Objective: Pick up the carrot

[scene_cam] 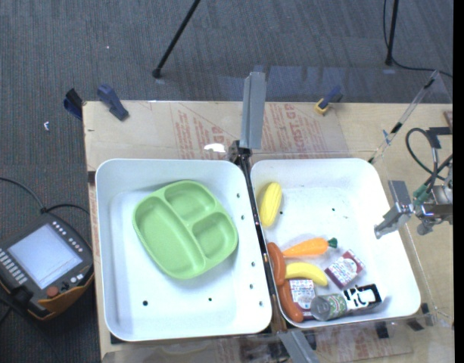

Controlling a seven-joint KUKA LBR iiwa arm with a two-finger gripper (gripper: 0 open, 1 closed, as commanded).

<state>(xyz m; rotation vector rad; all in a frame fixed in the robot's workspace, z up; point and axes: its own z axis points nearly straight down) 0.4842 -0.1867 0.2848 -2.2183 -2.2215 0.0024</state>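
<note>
1. I see the arm's metal gripper [389, 219] at the right rim of the right white plastic bin [345, 174]. I cannot tell how it is set.
2. The small orange carrot with a green top [307, 246] lies in that bin, to the left of the gripper and a bit lower, well apart from it.
3. A yellow banana [306, 272] lies just below the carrot, and a long red sausage [275, 262] is at the carrot's left end.
4. The green plastic tray with three parts [185, 228] sits in the left white bin [114, 278], far from the gripper.
</note>
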